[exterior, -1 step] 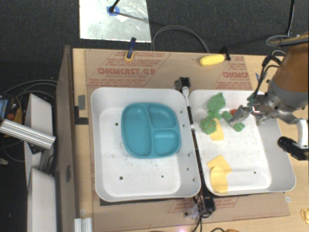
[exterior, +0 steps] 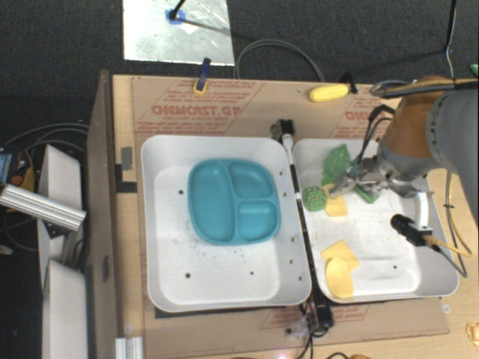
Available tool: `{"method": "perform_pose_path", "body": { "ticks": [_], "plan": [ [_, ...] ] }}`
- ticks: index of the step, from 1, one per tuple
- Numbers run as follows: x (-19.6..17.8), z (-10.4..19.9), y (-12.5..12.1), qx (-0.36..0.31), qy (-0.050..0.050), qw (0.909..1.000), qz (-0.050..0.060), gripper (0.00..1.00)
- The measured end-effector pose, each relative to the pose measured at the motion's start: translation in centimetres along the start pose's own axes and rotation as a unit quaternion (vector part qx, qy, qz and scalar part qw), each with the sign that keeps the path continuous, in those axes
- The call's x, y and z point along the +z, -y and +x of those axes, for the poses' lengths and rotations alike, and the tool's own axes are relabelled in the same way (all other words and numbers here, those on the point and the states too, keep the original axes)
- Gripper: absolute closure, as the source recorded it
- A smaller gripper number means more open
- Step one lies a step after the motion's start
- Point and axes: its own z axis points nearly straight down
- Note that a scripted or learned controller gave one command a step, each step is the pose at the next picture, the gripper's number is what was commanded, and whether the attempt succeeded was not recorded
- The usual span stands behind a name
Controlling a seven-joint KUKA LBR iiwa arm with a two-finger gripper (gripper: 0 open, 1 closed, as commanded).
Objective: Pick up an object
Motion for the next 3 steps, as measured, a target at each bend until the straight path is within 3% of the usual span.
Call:
{"method": "perform_pose_path", "body": {
  "ticks": [1, 2, 3],
  "plan": [
    [-0.6, 5.4, -5.3, -0.002, -0.002, 1.0000, 0.000, 0.00],
    [-0.5, 5.1, -4.7, 0.001, -0.001, 1.0000, 0.002, 0.00],
    [-1.6, 5.1, -4.8, 0.000, -0.001, 1.0000, 0.001, 1.00]
  ]
}}
